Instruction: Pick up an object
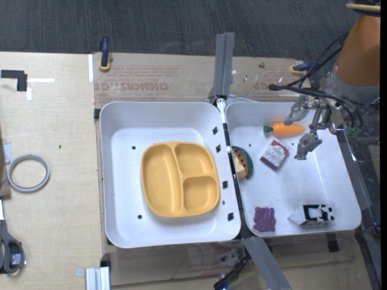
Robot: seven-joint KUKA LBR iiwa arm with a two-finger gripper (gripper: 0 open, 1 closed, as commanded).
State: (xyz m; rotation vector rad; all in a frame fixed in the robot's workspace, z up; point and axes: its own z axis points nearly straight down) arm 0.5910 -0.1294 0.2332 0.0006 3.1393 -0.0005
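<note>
Two white bins are sitting side by side on the desk [54, 125], and the claw [305, 132] is hanging over the upper right part of the right bin [344, 186], reaching in from the right. Its fingers [301, 148] are standing apart with nothing between them, so no object is being held. The nearest candidates are lying just beside it: a toy carrot [286, 128] is resting to its left near the bin's far wall, and a small red-and-white packet [274, 155] is lying a little below that. Further off in the same bin, a round green-rimmed toy [241, 162] is leaning against the divider side, a purple piece [264, 219] is sitting near the front edge, and a black-and-white block [317, 214] is lying in the front right corner. The left bin [118, 162] is carrying a yellow divided plate [180, 179]. Judging by this, the pick is barely starting: the arm is positioned over the bin, but descending, closing on one item and lifting are all remaining. The carrot or the packet is looking like the likeliest target, though which one the claw is aiming for is not clear
</note>
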